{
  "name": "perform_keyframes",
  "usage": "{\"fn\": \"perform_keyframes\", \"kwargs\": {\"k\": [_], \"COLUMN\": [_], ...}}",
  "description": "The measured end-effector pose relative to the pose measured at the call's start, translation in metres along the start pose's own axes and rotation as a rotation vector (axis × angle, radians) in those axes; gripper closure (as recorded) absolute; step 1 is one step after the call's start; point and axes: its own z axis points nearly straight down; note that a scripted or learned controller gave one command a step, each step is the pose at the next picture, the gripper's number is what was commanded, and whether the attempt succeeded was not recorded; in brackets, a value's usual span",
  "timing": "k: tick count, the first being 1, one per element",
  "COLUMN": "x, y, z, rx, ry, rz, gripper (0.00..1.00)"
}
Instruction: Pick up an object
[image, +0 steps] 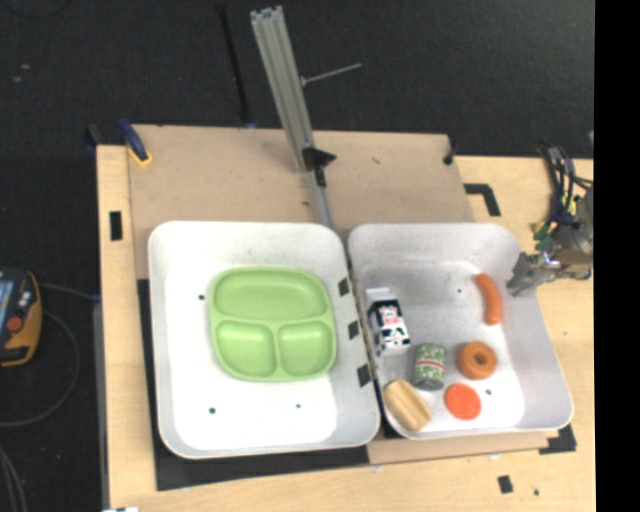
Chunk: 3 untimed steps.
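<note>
Nearest, along the right bin's (545, 345) front edge: a tan bread roll (406, 404), an orange-red disc (462, 401). Just behind, a green can (430, 366) and a brown doughnut (477, 360). Further back, a small milk carton (389, 324) by the divider, an orange sausage (489, 298). Left bin (180, 400): a green divided plate (271, 323). Farther right, jaws (527, 273) above the bin's rim, holding nothing; whether spread or pressed together, cannot tell.
</note>
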Motion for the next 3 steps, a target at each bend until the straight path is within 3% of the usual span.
{"fn": "perform_keyframes", "kwargs": {"k": [3], "x": [0.148], "y": [0.020], "z": [0.008], "rx": [0.006], "ry": [0.004], "rz": [-0.002], "gripper": [1.00]}}
